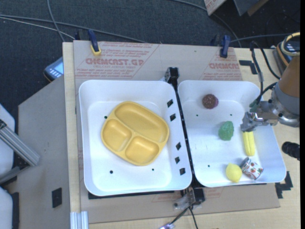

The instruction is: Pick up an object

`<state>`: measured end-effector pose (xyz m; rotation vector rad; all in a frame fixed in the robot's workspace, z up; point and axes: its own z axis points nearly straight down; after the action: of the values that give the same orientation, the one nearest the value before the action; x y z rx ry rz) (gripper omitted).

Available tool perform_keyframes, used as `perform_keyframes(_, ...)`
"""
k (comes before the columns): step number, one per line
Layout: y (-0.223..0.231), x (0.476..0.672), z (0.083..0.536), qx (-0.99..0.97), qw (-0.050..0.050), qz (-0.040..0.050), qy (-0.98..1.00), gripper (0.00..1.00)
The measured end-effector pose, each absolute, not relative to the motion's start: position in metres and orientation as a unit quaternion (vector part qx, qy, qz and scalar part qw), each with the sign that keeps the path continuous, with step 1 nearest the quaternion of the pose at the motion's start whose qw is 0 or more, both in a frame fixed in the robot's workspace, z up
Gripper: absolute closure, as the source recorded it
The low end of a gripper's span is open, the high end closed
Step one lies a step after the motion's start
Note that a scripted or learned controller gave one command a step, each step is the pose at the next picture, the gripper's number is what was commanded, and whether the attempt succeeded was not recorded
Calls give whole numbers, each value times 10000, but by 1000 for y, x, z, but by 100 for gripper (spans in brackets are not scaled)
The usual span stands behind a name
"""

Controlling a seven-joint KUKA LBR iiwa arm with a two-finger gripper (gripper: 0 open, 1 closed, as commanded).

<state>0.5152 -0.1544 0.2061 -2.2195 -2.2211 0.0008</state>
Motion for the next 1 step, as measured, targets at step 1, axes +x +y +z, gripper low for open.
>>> perform_keyframes(1,-104,541,202,-7049,1,-13,-7093,100)
